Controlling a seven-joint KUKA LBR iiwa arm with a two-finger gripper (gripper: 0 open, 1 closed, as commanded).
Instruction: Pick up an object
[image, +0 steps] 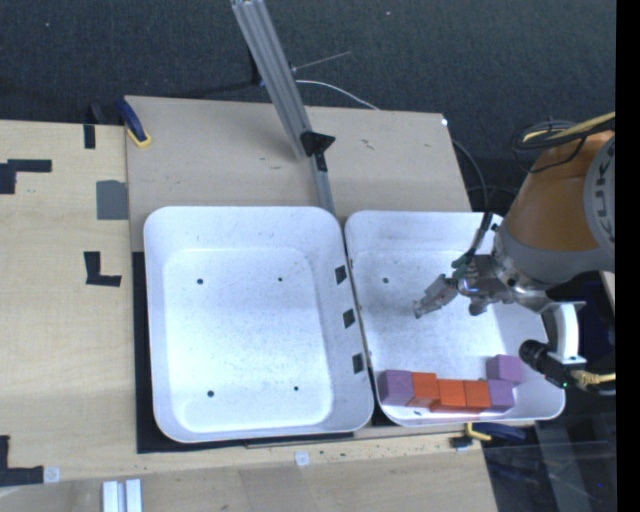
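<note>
**Inspector A:** Position of the arm (560, 215)?

**Inspector B:** It enters from the right and reaches over the right bin (400, 235). The claw (432, 300) hangs above the middle of that bin's floor, its tip pointing left and slightly toward the near side. Nothing is seen between its fingers. Whether they are spread or pressed together, I cannot tell; at this slant they merge into one dark shape.

**Inspector A:** And the objects to be picked?

**Inspector B:** All in the right bin, along its near wall. A purple block (397, 386) lies at the left end of the row. Just beside it, touching, is an orange block (425, 389), then a second orange block (474, 394) in line with it. At the right end, another purple block (504, 377) sits in the near right corner; it reads as stepped, perhaps two pieces, but I cannot separate them. The claw is well apart from the whole row, farther back in the bin.

**Inspector A:** The left bin (245, 320)?

**Inspector B:** White, speckled, with four small dark dots on its floor. It touches the right bin along a shared edge, where three small dark clips (349, 317) sit.

**Inspector A:** Surroundings?

**Inspector B:** Both bins rest on the table (60, 300), a light wooden surface. A grey metal post (280, 85) slants up from behind the bins.
</note>
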